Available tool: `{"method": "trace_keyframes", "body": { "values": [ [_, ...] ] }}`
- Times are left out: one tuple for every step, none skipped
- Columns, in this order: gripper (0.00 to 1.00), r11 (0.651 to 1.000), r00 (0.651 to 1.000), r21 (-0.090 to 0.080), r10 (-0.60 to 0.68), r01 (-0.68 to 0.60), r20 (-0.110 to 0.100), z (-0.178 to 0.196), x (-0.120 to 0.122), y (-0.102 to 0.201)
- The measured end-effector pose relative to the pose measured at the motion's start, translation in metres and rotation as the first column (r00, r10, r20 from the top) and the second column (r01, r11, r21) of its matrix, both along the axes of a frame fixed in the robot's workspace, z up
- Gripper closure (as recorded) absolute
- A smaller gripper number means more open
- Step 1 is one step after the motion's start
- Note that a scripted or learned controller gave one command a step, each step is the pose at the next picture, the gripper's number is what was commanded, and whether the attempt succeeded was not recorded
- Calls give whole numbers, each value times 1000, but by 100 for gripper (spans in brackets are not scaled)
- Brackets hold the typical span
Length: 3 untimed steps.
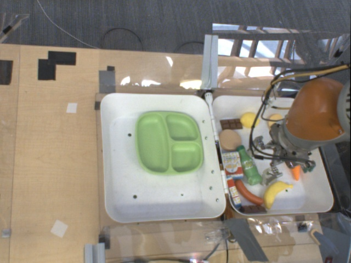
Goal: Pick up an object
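Two white bins sit side by side: the left bin (118, 201) carries a green divided plate (168, 142), the right bin (323, 199) a clutter of toy food under the arm (315, 111). Largest among these pieces is the green bottle (249, 169), then the red sausage (247, 190), then the banana (276, 192). The gripper (274, 171) hangs low just above the banana, whose long axis runs left-right; whether its fingers are spread or pinching I cannot tell.

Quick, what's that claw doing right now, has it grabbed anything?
Gripper: over the right bin, near the banana; open or closed cannot be told.
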<state>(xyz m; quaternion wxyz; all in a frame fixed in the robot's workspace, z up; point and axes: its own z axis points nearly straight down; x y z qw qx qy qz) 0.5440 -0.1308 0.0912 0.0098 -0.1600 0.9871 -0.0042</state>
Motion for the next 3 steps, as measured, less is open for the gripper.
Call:
{"method": "trace_keyframes", "body": {
  "values": [
    [0, 925, 924, 1, -380, 380, -48, -2, 91, -29],
    [0, 984, 983, 4, -181, 181, -7, -2, 51, -76],
    [100, 985, 985, 5, -174, 174, 13, 14, 57, -74]
  ]
}}
